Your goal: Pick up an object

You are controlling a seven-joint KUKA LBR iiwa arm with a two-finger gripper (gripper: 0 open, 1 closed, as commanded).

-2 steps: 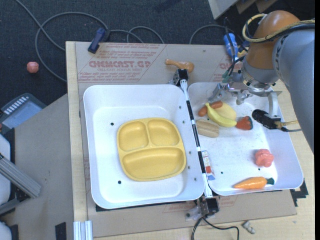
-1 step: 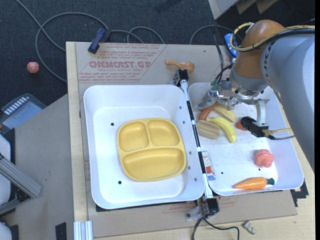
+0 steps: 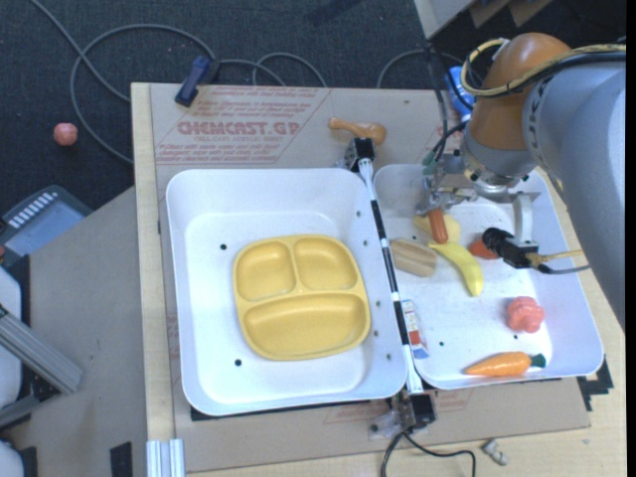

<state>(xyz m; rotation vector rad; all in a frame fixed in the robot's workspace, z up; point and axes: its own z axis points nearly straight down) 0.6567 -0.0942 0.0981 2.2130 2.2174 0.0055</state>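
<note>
Over the far left corner of the right shallow white bin (image 3: 556,351), the grey arm's two-finger gripper (image 3: 438,205) sits low just beside a small red-and-yellow toy piece (image 3: 438,227), but whether it is spread or closed I cannot tell. Judging from the crowding, its descent could nudge that piece against the yellow plastic banana (image 3: 463,264) and tan bread-like block (image 3: 413,258) nearby, or clip the bin wall and come up with nothing. Red print on the brown cardboard sheet (image 3: 248,127) beyond the left bin reads roughly "CHEMCAST GP"; the smaller lines are illegible.

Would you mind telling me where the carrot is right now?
The carrot lies in the right bin, near its front edge, just below the pink strawberry.
</note>
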